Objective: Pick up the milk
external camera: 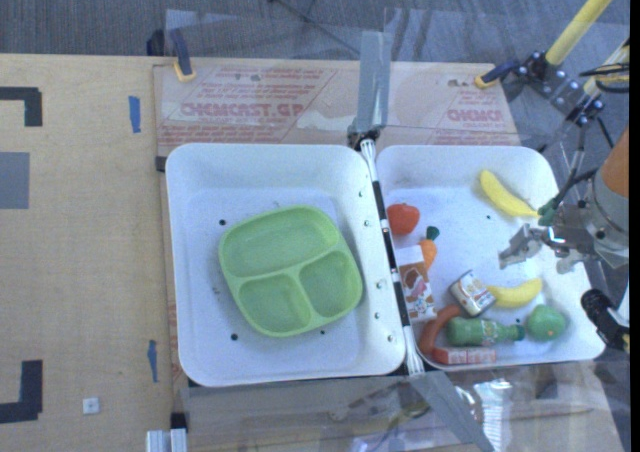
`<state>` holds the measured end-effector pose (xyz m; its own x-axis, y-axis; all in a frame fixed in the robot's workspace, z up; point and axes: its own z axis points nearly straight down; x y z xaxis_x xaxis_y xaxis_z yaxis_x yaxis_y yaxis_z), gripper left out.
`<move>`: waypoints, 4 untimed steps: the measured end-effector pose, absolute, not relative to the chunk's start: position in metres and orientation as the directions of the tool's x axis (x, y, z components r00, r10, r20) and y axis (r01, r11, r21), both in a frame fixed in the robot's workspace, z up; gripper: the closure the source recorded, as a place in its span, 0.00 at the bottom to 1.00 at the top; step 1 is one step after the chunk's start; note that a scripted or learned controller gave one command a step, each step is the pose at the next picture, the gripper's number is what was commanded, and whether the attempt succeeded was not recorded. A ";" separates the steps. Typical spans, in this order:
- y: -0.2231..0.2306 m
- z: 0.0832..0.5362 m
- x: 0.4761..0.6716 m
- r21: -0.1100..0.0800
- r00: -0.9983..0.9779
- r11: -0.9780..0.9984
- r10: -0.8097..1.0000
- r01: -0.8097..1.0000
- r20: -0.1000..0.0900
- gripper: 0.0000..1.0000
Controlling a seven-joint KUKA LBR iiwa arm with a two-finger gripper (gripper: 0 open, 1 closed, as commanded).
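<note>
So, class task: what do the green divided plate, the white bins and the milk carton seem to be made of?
Green plate: likely moulded plastic, matte, one even colour with soft rounded dividers.
White bins: probably thin formed plastic, slightly glossy, with rounded corners and rolled rims.
Milk carton: looks like printed card or a plastic toy copy; too small to tell.

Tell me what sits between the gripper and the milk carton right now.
In the camera view, only bare white bin floor separates the gripper from the milk carton.
</note>
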<state>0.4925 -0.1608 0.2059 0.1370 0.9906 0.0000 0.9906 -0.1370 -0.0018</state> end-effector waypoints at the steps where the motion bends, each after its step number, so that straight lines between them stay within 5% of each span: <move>1: -0.129 0.094 0.481 0.001 0.012 -0.012 1.000 1.000 0.000 0.00; 2: -0.101 0.090 0.480 0.011 0.062 -0.062 0.998 0.998 -0.013 0.00; 3: -0.165 0.121 0.513 -0.002 0.376 -0.376 0.927 0.927 -0.001 0.00; 4: -0.121 0.088 0.482 0.011 0.272 -0.272 0.962 0.962 -0.004 0.00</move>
